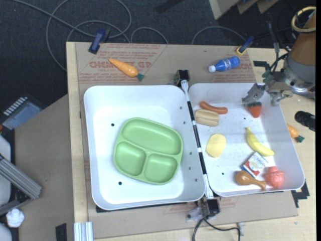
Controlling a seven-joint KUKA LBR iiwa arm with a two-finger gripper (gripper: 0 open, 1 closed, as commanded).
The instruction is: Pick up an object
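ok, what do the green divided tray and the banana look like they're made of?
Green divided tray: looks like moulded plastic with a matte to satin finish, given its uniform pale green and soft rounded compartment edges. Banana: probably a plastic toy, smooth, with flat, even yellow colour and a slight sheen; it could be rubber.

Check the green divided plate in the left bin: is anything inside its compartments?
Nothing lies in the three compartments of the green plate; all show bare green. It sits in the left bin. Whatever is beneath the plate is covered.
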